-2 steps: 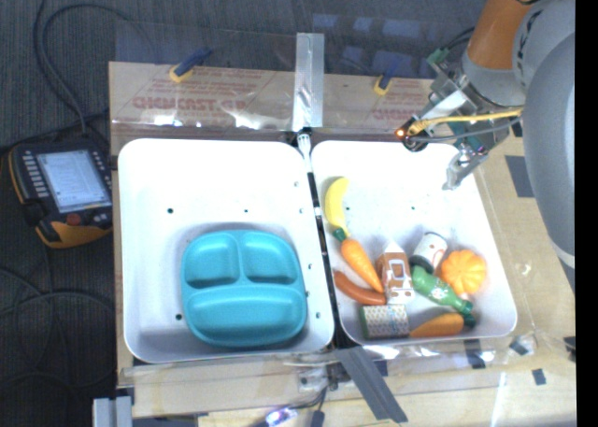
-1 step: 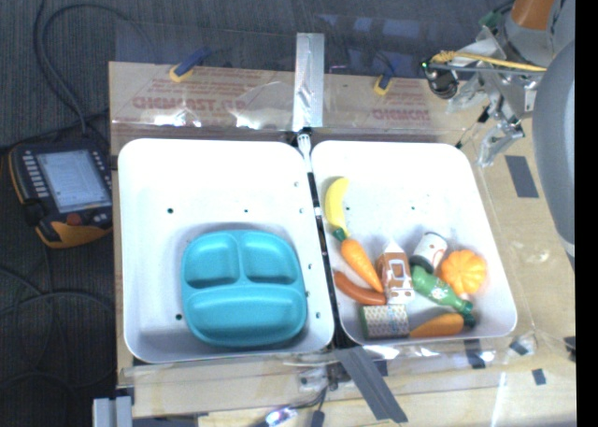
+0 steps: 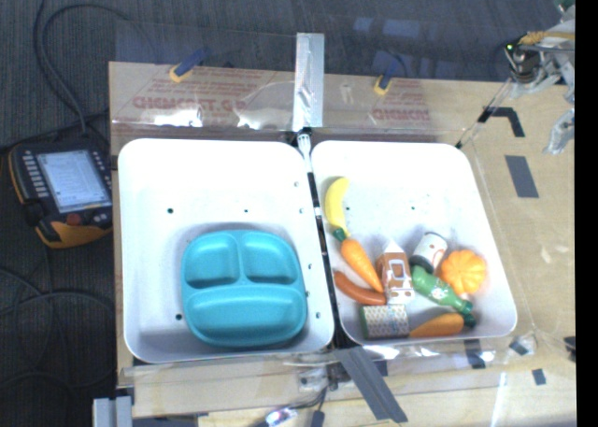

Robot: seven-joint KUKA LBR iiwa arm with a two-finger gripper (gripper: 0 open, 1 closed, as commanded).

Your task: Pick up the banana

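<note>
The banana (image 3: 334,203) is yellow with a dark green tip. It lies along the left wall of the right bin (image 3: 467,182), near that bin's back left corner, with its lower end pointing at an orange carrot (image 3: 361,263). Nothing touches the banana from above, and the bin floor to its right is bare.
Toy food crowds the front of the right bin: a second carrot (image 3: 436,325), a red sausage (image 3: 358,289), a small carton (image 3: 396,272), a tin (image 3: 429,249), an orange pumpkin (image 3: 464,271), a green bottle (image 3: 443,292) and a grey grater (image 3: 385,320). The left bin (image 3: 159,173) holds a blue divided tray (image 3: 245,287). Metal hardware with wires (image 3: 545,51) sits at the top right edge.
</note>
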